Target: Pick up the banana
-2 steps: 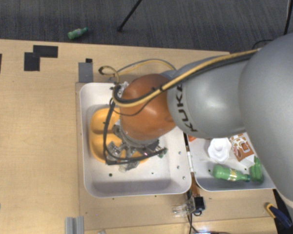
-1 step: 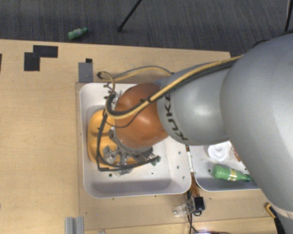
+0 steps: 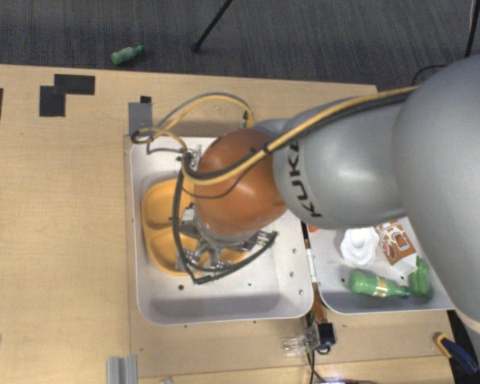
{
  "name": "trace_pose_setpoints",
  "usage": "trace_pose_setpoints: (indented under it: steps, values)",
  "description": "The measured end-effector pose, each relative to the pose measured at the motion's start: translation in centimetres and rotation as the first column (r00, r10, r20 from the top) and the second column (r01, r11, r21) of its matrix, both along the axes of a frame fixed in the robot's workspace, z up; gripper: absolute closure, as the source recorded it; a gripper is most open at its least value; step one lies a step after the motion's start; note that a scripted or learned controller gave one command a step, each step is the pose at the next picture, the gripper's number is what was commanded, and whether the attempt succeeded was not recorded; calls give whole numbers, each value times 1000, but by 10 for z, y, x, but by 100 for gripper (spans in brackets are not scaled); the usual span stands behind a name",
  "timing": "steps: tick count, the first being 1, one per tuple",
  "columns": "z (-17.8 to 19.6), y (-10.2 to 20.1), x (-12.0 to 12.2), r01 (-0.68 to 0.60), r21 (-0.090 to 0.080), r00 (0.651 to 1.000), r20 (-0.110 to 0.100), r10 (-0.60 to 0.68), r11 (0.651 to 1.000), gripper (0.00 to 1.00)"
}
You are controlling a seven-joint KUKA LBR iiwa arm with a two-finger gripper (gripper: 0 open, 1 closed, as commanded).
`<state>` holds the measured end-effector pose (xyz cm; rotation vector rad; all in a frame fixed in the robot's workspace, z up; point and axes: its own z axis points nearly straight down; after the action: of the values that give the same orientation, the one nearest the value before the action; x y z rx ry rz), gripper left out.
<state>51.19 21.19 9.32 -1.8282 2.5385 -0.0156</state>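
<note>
Left bin crowded, its near floor bare

The arm (image 3: pixel 368 166) covers most of the left bin (image 3: pixel 224 306), with yellow fruit (image 3: pixel 162 214) along the left wall. The right bin (image 3: pixel 384 304) has a green bottle (image 3: pixel 376 285) and crumpled white paper (image 3: pixel 358 246).

My arm (image 3: pixel 384 158) is a bulky, smooth grey casing with black KUKA lettering along its side. Above my wrist sits a rounded, glossy orange band (image 3: pixel 236 186). A yellow cable (image 3: pixel 336 109) runs along the grey shell and over the orange part, with thinner black and yellow wires looping around it. Below the orange section are grey metal fittings ringed by black cabling.
</note>
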Motion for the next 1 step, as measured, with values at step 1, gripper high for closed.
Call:
trace_pose_setpoints:
  steps: [1]
  values:
    - [-5, -21, -18, -392, -11, 920, -6, 392, 920, 100]
